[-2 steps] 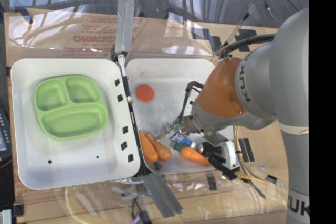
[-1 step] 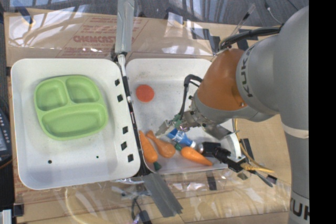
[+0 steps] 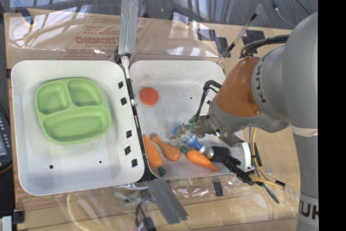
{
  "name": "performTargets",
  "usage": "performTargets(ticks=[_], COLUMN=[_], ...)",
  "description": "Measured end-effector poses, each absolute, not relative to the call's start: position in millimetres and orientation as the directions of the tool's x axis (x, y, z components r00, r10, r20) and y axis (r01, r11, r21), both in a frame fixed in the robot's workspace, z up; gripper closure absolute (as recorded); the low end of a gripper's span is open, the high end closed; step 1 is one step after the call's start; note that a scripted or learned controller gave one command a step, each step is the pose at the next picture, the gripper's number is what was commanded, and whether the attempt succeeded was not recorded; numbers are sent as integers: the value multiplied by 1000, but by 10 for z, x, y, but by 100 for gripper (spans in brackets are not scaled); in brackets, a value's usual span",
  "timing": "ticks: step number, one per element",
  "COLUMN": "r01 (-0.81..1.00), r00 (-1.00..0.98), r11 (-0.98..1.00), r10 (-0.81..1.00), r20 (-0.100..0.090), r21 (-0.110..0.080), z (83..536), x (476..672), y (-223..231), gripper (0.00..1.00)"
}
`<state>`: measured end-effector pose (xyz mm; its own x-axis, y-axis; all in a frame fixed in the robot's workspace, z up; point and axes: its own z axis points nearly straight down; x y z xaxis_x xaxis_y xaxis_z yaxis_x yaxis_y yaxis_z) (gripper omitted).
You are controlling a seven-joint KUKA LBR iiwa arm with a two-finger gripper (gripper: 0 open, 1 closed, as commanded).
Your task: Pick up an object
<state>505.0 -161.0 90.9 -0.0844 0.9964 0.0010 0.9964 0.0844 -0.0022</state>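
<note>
Objects for picking lie in the right bin (image 3: 178,70), the one nearer the middle and right of the frame. An orange round piece (image 3: 150,96) sits alone in that bin's upper left area, well apart from the rest. Along the bin's lower edge, toward the bottom centre of the frame, an orange carrot-shaped piece (image 3: 153,153) lies near the divider, a tan drumstick-shaped piece (image 3: 168,150) lies just beside it, and a second carrot (image 3: 202,159) lies to their right. Between the drumstick and that second carrot is a small blue and white item (image 3: 191,140), too jumbled for me to name.

My gripper (image 3: 186,130) reaches in from the right of the frame and sits low over the small blue and white item, at the lower middle of the right bin. Whether my fingers are parted or clenched I cannot tell; the tip is a small tangle of metal against the clutter, and I cannot see any piece between them.

In the left bin (image 3: 32,70), at the left of the frame, a green divided plate (image 3: 72,110) lies flat, its three compartments facing up.
</note>
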Motion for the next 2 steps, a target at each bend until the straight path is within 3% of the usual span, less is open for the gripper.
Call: performTargets(ticks=[1,2], r01=[996,1000], r00=[-88,0], r11=[88,0], r10=[996,1000], r20=[0,1], r21=[-5,-2], z=[990,1953], x=[5051,5807], y=[-1620,-1059], gripper=[100,100])
